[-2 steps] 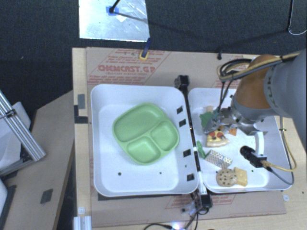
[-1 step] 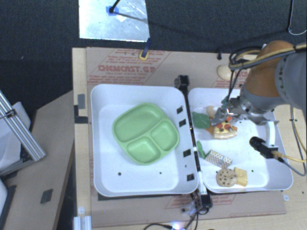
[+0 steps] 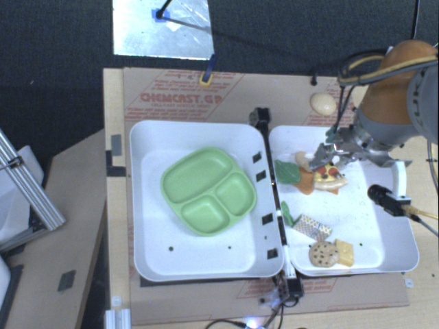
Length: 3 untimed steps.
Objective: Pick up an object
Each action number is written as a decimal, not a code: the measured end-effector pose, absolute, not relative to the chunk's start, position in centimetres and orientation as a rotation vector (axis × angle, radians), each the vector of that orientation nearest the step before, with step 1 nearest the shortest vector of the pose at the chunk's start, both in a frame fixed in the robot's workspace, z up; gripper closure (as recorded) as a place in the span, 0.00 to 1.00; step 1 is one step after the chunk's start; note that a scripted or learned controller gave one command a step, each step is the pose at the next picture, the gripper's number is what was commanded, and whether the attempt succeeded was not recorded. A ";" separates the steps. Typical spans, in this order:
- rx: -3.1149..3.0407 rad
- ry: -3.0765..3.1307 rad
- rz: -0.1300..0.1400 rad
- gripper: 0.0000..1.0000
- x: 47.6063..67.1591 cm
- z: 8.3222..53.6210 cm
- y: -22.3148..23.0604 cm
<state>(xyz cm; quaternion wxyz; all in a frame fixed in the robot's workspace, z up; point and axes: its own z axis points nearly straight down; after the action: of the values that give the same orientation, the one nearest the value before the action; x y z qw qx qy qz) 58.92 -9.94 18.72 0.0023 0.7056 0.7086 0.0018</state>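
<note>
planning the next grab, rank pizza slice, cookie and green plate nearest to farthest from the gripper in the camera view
From the gripper:
1. pizza slice, just below it in the right bin.
2. cookie, near that bin's front edge.
3. green plate, across the divider in the left bin.

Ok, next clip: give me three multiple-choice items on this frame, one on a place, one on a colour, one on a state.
1. Where does the round chocolate-chip cookie lie?
A. left white bin
B. right white bin, near corner
C. bare bench

2. What colour is the three-compartment plastic plate?
A. green
B. blue
C. red

3. What do the plate's compartments hold?
A. toy food
B. a cookie
C. nothing

Answers: 1 B, the cookie sits by that bin's front edge. 2 A, the plate is pale green. 3 C, all three compartments show bare plastic.
</note>
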 end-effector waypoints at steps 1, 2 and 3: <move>2.213 2.224 0.006 1.00 59.1 22.7 -9.9; 2.214 2.232 0.000 1.00 55.5 21.9 -5.4; 2.212 2.234 0.001 1.00 53.0 22.4 0.5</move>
<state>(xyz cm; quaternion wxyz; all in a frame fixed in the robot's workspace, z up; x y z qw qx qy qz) 53.00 0.46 22.35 -0.0011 0.7036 0.7106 0.0004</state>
